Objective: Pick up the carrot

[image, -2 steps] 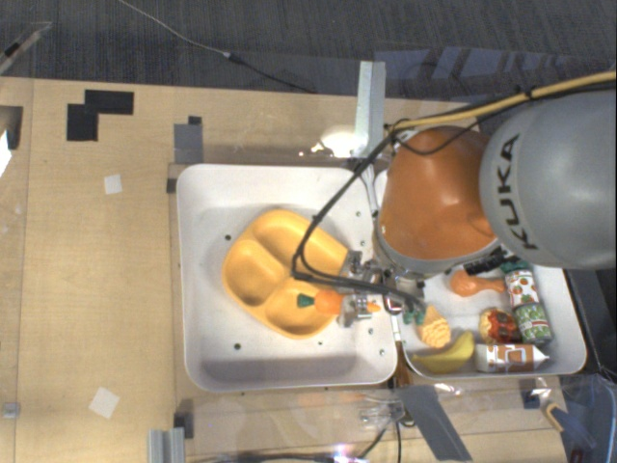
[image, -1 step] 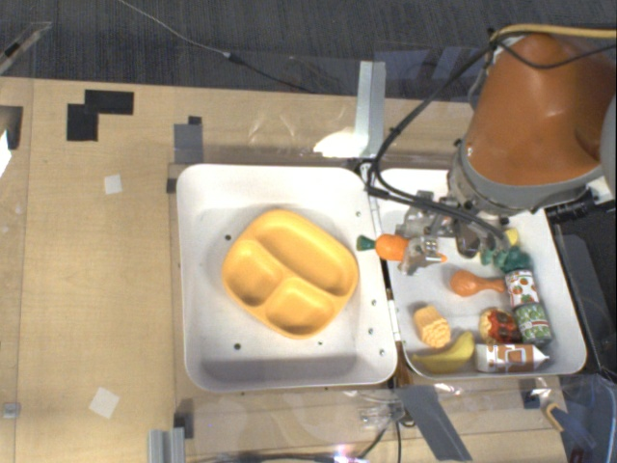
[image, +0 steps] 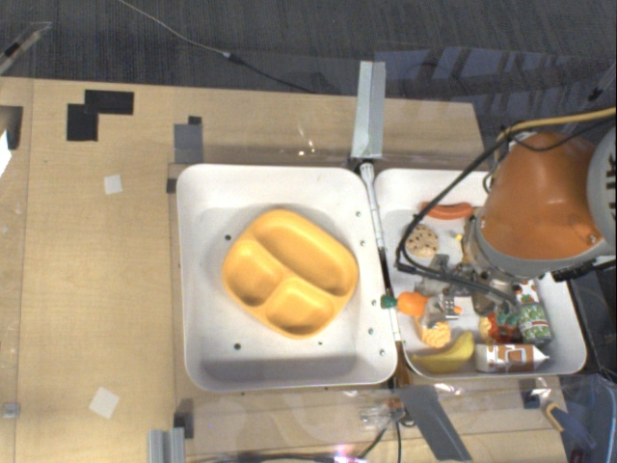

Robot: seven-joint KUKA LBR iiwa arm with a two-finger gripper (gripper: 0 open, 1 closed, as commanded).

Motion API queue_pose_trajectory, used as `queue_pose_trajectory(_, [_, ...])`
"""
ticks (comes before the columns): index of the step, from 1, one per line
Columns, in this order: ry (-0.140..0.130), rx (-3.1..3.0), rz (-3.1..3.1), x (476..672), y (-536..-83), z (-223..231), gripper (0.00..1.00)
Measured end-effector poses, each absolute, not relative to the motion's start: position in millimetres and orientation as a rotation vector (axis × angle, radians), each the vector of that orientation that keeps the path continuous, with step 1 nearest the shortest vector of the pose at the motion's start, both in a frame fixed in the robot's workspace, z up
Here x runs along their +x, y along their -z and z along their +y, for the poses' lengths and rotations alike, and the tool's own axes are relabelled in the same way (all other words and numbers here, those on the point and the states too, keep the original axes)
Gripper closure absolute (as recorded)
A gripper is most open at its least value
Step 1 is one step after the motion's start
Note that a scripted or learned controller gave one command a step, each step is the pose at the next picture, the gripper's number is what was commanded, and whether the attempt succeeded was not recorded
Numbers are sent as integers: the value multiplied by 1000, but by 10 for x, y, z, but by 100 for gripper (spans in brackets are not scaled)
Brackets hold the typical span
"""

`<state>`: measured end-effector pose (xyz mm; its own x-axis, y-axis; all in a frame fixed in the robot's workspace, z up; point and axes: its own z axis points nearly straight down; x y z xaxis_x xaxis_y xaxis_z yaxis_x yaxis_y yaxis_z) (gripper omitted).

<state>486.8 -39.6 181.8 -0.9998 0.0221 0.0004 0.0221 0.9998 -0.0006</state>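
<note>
Because the carrot (image: 412, 304) lies against the left wall of the right bin (image: 576, 353), close to the divider between the two bins, access from that side is restricted. It shows as a small orange piece with a green tip pointing toward the divider, and nothing grips it. The pincer (image: 449, 307) sits just beside it on the right, low over the bin floor; whether it is wide or narrow cannot be told, since the metal parts blur together under the wrist.

Crowding is the main hazard. A yellow corn piece (image: 437, 335) and a banana (image: 447, 355) lie just below the carrot toward the near edge, a cookie (image: 421, 242) lies above it, and a bottle (image: 509, 357) rests along the near wall. A descent offset to the right would likely close on the corn or on nothing. A descent offset to the left could strike the bin wall. The carrot's rounded shape may also let it roll away from the grip.

The left bin (image: 207, 258) holds a yellow divided plate (image: 289, 271), well apart from the work.
</note>
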Motion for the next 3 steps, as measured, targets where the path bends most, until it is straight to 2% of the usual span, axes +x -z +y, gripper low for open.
queue_pose_trajectory(1, [2, 40, -3150, 4893, -1852, -143, 100])
queue_pose_trajectory(2, [7, -23, -3149, 4997, -1855, 613, 100])
queue_pose_trajectory(3, [17, -180, -3160, 5281, -1147, 1289, 100])
